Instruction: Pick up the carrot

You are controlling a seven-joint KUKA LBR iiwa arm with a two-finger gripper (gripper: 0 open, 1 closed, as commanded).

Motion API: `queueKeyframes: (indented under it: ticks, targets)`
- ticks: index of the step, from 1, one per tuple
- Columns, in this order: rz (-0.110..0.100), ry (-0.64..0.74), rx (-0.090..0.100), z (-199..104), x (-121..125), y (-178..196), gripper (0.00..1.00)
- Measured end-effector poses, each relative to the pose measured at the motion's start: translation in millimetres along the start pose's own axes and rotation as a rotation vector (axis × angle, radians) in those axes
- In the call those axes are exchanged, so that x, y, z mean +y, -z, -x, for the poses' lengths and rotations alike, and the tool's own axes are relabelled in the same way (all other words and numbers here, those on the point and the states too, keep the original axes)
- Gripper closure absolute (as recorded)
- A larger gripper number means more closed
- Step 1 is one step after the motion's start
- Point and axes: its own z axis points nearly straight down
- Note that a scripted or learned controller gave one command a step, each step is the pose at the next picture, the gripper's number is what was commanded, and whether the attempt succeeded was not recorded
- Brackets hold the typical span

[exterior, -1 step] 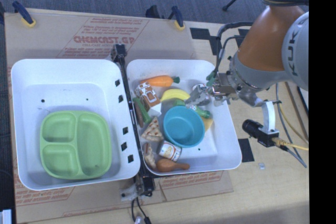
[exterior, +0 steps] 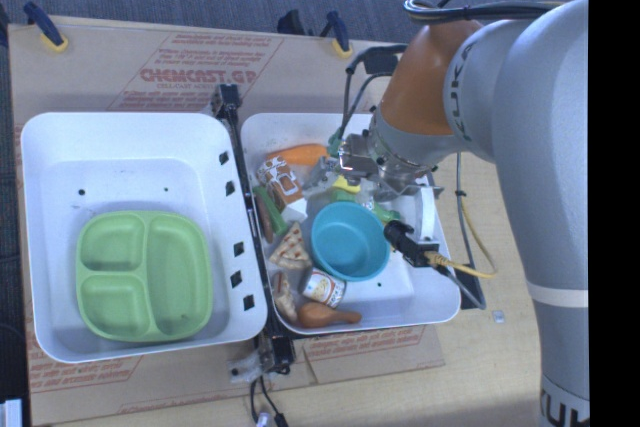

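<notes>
Orange carrot [exterior: 303, 155] seen at back of right bin [exterior: 440, 300], beside the gripper [exterior: 350, 165].
Blue bowl [exterior: 348, 241] placed in front; gripper state can't be told; green plate [exterior: 145, 275] lodged in left bin [exterior: 40, 215].

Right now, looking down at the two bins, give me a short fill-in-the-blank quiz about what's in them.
1. The green divided plate lies in the ____ bin as the camera sees it.
2. The bowl in the right bin is ____ in colour.
3. The carrot lies at the ____ end of the right bin, beside the arm's wrist.
4. The band above the arm's wrist is ____.

Missing words: left; blue; far; orange
</notes>
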Motion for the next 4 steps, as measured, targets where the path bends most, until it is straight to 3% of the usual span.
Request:
queueKeyframes:
  ticks: [1, 2, 3, 4]
  targets:
    - [0.016, 0.189, -0.006, 40, 66, 79, 0.00]
    - [0.003, 0.102, 0.002, 30, 91, -86, 0.00]
    - [0.004, 0.113, -0.002, 30, 93, -71, 1.00]
    - [0.003, 0.114, -0.004, 31, 93, -71, 0.00]
